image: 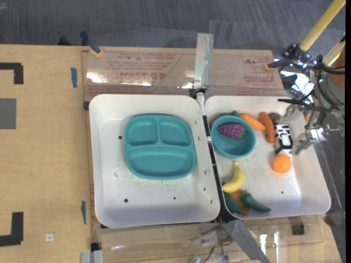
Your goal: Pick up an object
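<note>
Two bins, end effector at right bin's right edge, finger state unclear.

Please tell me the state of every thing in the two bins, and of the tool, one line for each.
divided plate: flat in the left bin, nothing on it.
bowl: upright in the right bin, holding purple grapes.
banana: lying loose.
orange: resting loose.
carrot: lying beside the bowl.
tool: at the right bin's edge; grip unclear.
</note>
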Controlling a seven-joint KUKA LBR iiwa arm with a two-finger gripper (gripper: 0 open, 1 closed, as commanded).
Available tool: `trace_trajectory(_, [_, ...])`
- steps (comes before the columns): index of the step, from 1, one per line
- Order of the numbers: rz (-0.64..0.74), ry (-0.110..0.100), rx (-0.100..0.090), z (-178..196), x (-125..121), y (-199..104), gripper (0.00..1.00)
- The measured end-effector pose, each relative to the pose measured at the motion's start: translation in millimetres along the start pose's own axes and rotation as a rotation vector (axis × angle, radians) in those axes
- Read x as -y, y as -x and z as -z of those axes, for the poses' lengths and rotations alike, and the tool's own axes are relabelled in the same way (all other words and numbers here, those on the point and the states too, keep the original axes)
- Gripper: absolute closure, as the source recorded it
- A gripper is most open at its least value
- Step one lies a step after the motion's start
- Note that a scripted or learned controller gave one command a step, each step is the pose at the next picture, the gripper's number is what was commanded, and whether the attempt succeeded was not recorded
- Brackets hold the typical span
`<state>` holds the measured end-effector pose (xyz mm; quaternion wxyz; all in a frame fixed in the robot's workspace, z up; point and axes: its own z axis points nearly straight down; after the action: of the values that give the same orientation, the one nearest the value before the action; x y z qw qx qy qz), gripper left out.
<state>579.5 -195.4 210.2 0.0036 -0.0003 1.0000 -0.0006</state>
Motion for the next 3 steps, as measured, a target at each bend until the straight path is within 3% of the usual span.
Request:
trace_trajectory(1, [0.118,-0.008,0.023,-91,16,4,0.0])
trace_trajectory(2, [0.028,-0.003,0.001,-118,-38,-18,0.0])
trace_trajectory(3, [-0.139,-0.011,-0.015,-120,-50,57,0.0])
